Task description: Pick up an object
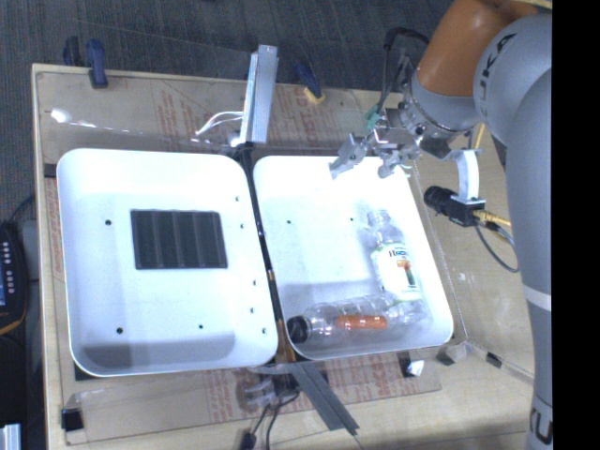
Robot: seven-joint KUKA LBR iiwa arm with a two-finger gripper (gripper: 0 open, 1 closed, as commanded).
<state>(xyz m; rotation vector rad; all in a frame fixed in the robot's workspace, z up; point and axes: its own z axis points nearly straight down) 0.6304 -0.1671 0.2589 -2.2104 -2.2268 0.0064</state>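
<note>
Two clear plastic bottles lie in the right bin (pixel 309 204). One bottle (pixel 392 254) with a white label lies lengthwise near the bin's right wall. The other bottle (pixel 352 322), with a black cap and an orange label, lies along the front wall. My gripper (pixel 367 158) hangs over the bin's far right corner, above and apart from both bottles. Its two fingers are spread apart with nothing between them.
The left bin (pixel 94 279) holds a dark ribbed rectangular pad (pixel 178 239). A grey upright post (pixel 260 97) stands behind the seam between the bins. Cables and a black connector (pixel 450 204) hang right of the right bin, beside the arm.
</note>
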